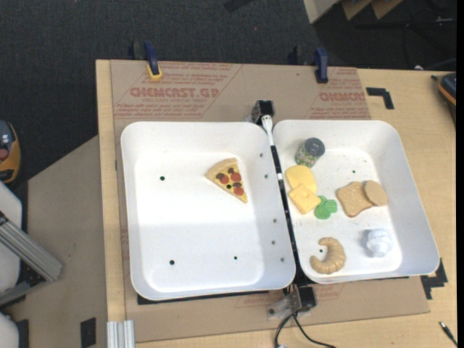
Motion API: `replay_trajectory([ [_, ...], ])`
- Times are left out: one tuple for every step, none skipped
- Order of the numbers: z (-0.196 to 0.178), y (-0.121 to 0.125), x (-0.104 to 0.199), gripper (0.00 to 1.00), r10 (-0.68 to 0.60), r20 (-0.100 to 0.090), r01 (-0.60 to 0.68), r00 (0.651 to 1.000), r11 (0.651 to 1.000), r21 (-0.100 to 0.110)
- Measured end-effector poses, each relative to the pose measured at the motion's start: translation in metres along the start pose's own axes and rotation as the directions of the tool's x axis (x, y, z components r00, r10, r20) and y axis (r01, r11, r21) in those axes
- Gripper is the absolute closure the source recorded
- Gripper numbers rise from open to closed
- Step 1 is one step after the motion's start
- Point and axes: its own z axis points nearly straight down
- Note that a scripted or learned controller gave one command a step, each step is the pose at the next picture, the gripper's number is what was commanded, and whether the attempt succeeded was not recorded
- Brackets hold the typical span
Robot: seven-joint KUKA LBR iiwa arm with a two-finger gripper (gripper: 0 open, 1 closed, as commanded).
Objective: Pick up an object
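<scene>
A pizza slice (228,177) lies alone in the left bin (145,216), toward its upper right. The right bin (406,194) holds a small grey-green can (311,150), two yellow cheese pieces (301,187), a green piece (326,209), a slice of toast with a brown round piece (361,196), a croissant (329,256) and a small white object (377,242).
The two bins sit side by side on a cardboard sheet (217,85) clamped at the back by two blue clamps (152,58). A black-and-white bracket (264,112) sits at the back of the seam between the bins. Cables trail at the front edge (297,307).
</scene>
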Motion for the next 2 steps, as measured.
replay_trajectory([
  [0.000,0.000,-0.089,1.00,0.002,0.002,-0.002,1.000,1.000,0.000],
  [0.176,-0.002,0.012,1.00,-0.014,-0.010,0.014,1.000,1.000,0.022],
])
